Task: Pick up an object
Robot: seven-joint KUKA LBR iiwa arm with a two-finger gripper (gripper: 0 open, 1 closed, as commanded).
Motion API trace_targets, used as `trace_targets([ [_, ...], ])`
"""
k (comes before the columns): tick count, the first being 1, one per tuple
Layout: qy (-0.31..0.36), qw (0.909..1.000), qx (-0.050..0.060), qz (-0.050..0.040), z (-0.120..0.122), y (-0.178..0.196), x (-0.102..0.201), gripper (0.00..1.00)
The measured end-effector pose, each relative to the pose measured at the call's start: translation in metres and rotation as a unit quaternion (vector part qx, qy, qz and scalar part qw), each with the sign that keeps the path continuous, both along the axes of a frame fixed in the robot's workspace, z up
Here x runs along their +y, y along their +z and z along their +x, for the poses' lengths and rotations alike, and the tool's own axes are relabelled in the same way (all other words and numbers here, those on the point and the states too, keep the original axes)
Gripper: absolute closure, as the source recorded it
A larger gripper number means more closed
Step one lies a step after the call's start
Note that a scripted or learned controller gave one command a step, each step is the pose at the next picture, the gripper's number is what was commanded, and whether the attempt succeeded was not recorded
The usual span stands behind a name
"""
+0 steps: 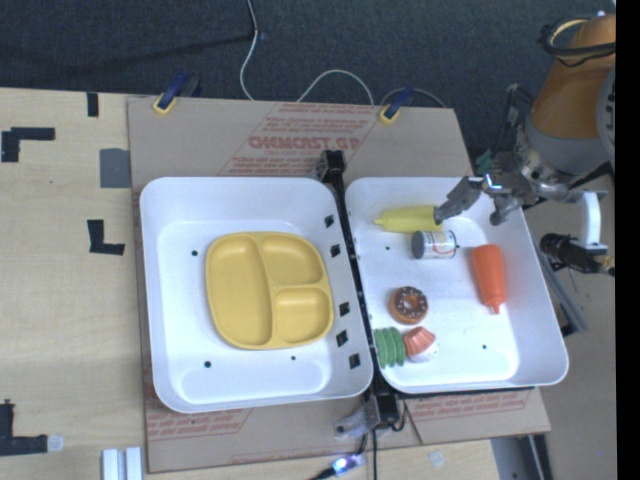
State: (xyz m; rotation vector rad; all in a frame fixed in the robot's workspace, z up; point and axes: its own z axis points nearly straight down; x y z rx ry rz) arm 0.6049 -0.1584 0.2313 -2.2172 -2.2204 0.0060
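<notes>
The left bin (170, 268) holds one item: a yellow divided plate (268, 290), lying flat near its centre, with three compartments. The right bin (520, 353) holds five items. A yellow banana-shaped toy (405, 219) lies along the far side; a small can (436, 244) lies on its side just in front of it. An orange carrot (488, 275) lies toward the right wall. A chocolate doughnut (408, 305) sits near the middle, and a green-and-pink toy (403, 345) rests at the near left corner. My gripper (455, 200) is over the far part of the right bin, its tip just beside the right end of the banana-shaped toy; I cannot tell how my fingers are set. Both bins rest on a brown cardboard sheet (290, 143) laid on a wooden bench (60, 288). Dark blue carpet (130, 23) lies beyond, crossed by a white cable (250, 53).
</notes>
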Motion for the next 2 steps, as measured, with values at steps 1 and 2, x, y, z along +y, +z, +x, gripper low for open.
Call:
trace_targets([
  [1,0.000,1.0000,0.001,0.0003,-0.002,-0.064,0.006,0.00],
  [2,0.000,1.0000,0.000,0.0001,-0.007,-0.110,0.012,0.00],
])
